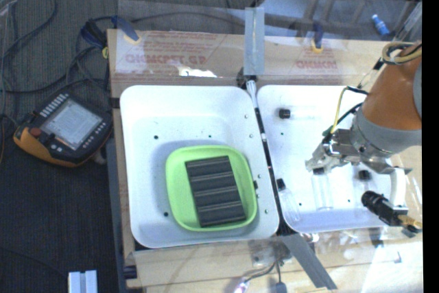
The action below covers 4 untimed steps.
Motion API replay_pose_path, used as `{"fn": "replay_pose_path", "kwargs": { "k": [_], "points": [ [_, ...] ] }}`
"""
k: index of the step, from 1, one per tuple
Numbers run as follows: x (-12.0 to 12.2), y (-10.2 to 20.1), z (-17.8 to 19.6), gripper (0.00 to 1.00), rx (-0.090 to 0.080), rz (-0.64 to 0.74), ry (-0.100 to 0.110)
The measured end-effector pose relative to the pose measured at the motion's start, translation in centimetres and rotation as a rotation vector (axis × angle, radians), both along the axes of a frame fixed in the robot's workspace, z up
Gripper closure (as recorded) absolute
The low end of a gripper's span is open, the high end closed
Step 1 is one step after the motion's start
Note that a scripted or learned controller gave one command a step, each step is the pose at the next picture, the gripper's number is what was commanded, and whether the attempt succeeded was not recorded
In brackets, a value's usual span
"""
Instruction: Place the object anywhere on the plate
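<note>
A green square plate (pixel 175 178) with rounded corners lies in the left bin (pixel 140 127), toward its front. A dark grey ribbed rectangular block (pixel 215 190) rests flat on the plate and covers most of its middle. My gripper (pixel 322 178) hangs over the floor of the right bin (pixel 302 137), well to the right of the plate and apart from the block. The grey arm with its orange band (pixel 392 96) reaches in from the right above it.
A small black piece (pixel 284 113) lies at the back of the right bin. Another small black piece (pixel 280 183) sits by the divider between the bins. A teach pendant (pixel 65 128) and cables lie on the floor to the left.
</note>
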<state>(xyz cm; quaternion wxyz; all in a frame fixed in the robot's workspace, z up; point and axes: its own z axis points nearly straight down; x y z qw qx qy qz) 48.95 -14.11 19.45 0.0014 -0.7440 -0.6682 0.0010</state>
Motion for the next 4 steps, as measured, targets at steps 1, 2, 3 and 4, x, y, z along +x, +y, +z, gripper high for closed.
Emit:
{"fn": "replay_pose_path", "kwargs": {
  "k": [1, 2, 3, 4],
  "points": [
    [0.0, 0.0, 0.0, 0.0, 0.0, 0.0, 0.0],
    [1.4, -3.1, 1.5, 0.0, -0.003, 0.226, -0.001],
    [8.3, -2.3, 1.7, 0.0, -0.002, 0.262, -0.003],
    [15.7, 2.7, 10.9, 0.0, -0.004, 0.466, -0.003]
  ]
}}
